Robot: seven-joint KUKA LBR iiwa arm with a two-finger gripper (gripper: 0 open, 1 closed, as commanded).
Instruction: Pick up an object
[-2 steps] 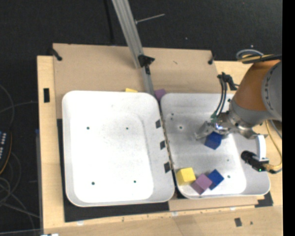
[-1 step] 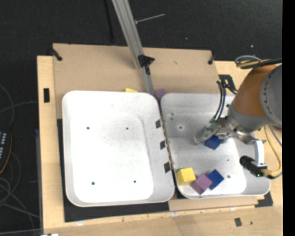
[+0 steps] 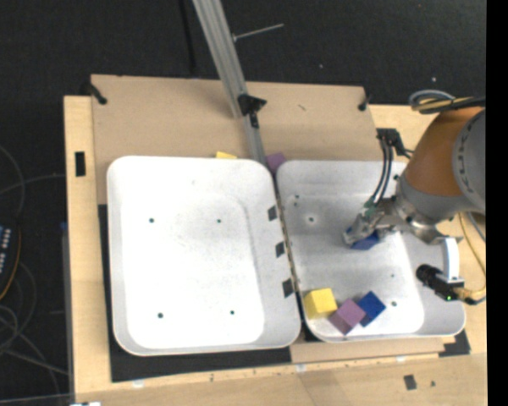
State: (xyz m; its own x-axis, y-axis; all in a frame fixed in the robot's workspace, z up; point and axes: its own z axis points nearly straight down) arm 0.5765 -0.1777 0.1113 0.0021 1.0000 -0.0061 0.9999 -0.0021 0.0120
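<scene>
My gripper point(image 3: 361, 232) is low in the middle of the right bin point(image 3: 322, 193), reaching in from the right. A small blue block point(image 3: 368, 242) lies right at its tip, partly covered by it, and whether it is gripped is hidden. Three more blocks sit close together by the bin's near wall: a yellow block point(image 3: 320, 301), a purple block point(image 3: 349, 314) and a darker blue block point(image 3: 372, 304).
The left bin point(image 3: 186, 252) lies beside the right one. A slanted metal pole point(image 3: 224, 49) rises from behind the gap between the bins. A yellow piece point(image 3: 226, 155) and a purple piece point(image 3: 276, 161) rest just behind the bins' far rims.
</scene>
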